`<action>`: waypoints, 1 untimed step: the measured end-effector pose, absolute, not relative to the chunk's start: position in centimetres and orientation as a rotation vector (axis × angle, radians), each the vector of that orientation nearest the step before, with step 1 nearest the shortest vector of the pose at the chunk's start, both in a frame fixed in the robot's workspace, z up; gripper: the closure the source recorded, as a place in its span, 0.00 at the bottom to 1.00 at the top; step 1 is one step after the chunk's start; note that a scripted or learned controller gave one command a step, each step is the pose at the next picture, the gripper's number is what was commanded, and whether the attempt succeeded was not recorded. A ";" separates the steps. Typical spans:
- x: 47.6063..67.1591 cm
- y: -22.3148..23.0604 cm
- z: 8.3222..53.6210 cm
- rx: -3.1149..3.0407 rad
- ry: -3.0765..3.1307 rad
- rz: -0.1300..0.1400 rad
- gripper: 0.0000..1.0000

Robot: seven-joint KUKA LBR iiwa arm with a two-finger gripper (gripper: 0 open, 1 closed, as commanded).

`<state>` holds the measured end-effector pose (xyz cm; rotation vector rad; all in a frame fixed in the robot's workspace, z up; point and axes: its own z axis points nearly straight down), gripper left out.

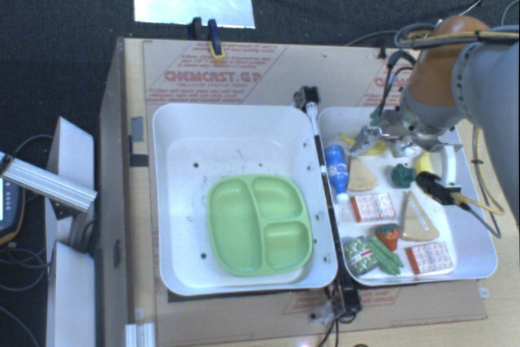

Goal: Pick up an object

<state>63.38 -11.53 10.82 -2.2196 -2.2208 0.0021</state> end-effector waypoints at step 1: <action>61.0 -9.6 9.0 -2.243 -2.234 -0.004 0.00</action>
